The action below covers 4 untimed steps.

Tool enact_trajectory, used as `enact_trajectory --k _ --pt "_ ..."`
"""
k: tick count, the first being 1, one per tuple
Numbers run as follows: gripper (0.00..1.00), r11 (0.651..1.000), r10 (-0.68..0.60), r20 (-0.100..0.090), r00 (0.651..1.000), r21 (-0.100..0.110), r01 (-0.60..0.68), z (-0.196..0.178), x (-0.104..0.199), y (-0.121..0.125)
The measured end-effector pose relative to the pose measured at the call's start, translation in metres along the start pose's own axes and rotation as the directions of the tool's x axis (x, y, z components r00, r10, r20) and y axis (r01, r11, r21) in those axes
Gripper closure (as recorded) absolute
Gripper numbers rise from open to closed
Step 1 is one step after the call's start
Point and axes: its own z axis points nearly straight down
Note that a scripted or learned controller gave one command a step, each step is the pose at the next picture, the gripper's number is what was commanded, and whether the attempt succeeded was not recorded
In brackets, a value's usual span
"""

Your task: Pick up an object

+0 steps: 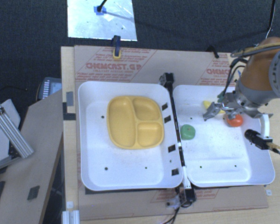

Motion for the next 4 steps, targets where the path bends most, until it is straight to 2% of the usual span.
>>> enact_trajectory --k 1,2,3,4 --pt "0.0 1.0 0.001 0.0 1.0 -0.001 -0.001 0.052 0.001 0.0" --pt "1.0 1.0 0.001 0.002 1.0 -0.007 -0.001 0.039 0.0 0.001" --pt "1.0 1.0 -0.003 0.002 1.0 -0.01 0.003 -0.014 0.008 -0.004" --pt "1.0 1.0 -0.003 0.002 1.0 -0.01 0.003 -0.059 0.002 -0.001"
